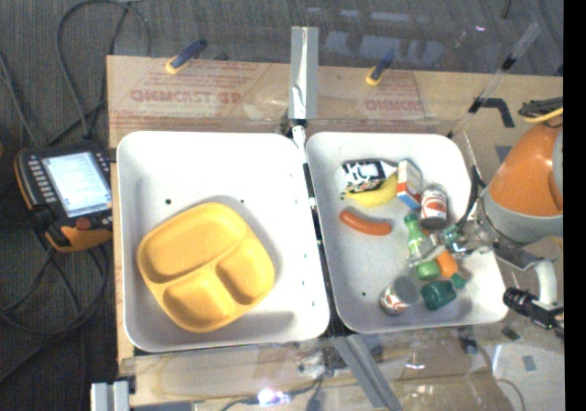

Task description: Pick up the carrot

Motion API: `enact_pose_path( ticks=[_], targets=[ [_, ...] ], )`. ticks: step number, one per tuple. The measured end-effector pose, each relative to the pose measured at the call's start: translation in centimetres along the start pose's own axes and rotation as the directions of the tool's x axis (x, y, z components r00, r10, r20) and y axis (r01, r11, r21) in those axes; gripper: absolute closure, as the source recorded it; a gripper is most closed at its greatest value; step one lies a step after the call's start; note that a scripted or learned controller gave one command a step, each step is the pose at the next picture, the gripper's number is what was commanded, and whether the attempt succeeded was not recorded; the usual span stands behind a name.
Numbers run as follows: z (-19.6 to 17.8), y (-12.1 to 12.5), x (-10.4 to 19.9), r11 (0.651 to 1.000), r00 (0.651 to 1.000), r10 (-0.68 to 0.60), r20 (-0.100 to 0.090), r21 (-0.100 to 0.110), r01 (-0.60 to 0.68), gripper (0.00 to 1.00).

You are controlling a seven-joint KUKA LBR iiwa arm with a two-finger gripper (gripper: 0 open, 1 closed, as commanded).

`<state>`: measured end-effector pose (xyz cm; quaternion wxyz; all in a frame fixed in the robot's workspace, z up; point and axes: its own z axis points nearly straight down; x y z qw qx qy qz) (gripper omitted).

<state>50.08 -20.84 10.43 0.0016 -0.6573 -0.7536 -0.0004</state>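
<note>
The carrot [446,264], a short orange piece with green at its end, lies in the right bin [366,272] near the right wall, among a cluster of small items. My gripper [455,241] reaches in from the right and hangs directly over the carrot's upper end, close to or touching it. Its metal parts partly cover the carrot. The arm's orange band [531,182] sits over the bin's right rim.
Crowding the carrot are a green bottle [417,240], a dark green block [438,293], a tipped can [396,299] and a soda can [433,206]. A reddish sausage [366,222], banana [380,191] and cartons [364,174] lie further back. The left bin holds a yellow divided plate [206,264].
</note>
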Motion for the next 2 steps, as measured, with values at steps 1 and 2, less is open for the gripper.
enact_pose_path(
  ticks=[1, 2],
  targets=[
    [-3.1, -1.7, 0.2, 0.994, 0.994, -0.108, 0.004, 0.002, 0.108, 1.0],
    [-13.1, -1.0, 3.9, 1.0, 1.0, 0.0, 0.004, 0.001, 0.0, 1.0]
  ],
)
